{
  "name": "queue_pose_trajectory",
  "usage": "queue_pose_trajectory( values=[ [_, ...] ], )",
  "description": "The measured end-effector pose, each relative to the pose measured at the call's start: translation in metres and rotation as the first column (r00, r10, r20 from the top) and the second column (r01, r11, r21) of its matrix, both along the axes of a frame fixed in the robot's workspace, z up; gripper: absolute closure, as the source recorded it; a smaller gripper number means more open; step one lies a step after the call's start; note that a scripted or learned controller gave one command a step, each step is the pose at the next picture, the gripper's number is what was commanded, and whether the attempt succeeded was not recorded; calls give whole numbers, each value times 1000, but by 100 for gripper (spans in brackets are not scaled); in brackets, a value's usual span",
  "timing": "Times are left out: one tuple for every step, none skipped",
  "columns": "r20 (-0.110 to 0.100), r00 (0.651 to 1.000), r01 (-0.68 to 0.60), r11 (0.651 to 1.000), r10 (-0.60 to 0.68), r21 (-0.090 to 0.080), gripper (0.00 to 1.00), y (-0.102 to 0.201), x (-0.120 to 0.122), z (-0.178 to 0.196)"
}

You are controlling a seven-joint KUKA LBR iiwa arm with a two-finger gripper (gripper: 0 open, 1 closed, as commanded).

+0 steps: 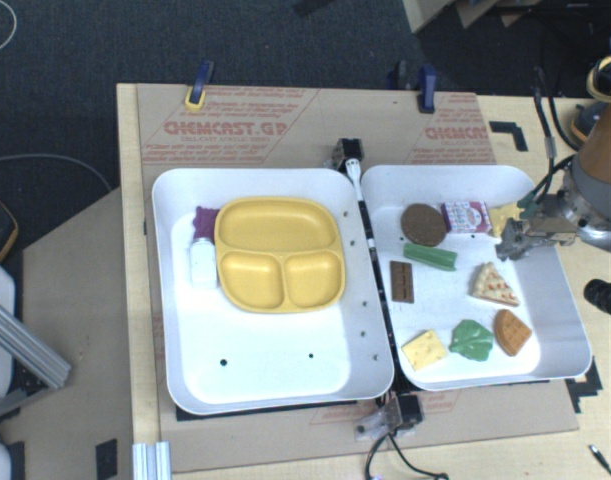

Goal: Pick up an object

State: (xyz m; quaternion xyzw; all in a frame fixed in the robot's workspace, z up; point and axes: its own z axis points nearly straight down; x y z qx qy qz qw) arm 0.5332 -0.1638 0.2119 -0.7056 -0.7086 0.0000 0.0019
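The camera view looks down at a slant on a worktop (315, 118) covered with printed brown board, on which two shallow white bins are set side by side. In the left bin (185, 368) a yellow divided tray (280, 253) is laid toward the far side, with a purple item (205, 220) and a white bottle (202, 263) tucked just beside its left edge. In the right bin (560, 348) the small things are spread out: a round brown disc (423, 224) near the far side, a small printed packet (466, 216) just to its right, a green stick (430, 257) below the disc, and a dark brown bar (402, 281) near the bin's left wall. Toward the near side a yellow cheese wedge (423, 349), a green leafy piece (471, 339) and an orange-brown piece (512, 332) are seen close together, and a pizza slice (495, 286) lies above them. The arm is seen reaching in from the right, and the claw (515, 236) is placed over the right bin's far right part, just above the pizza slice and beside a yellow item (503, 217) that is partly hidden by it. Whether the claw is spread or pressed together cannot be told, as it is small and possibly blurred here. Nothing is seen held between its tips.
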Motion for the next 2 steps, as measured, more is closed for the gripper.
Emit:
queue_pose_trajectory(
  values=[
    [-1,1000,0,1000,0,0,100,48,-9,-5],
    [0,1000,-2,1000,2,1,100,103,-20,5]
  ],
)
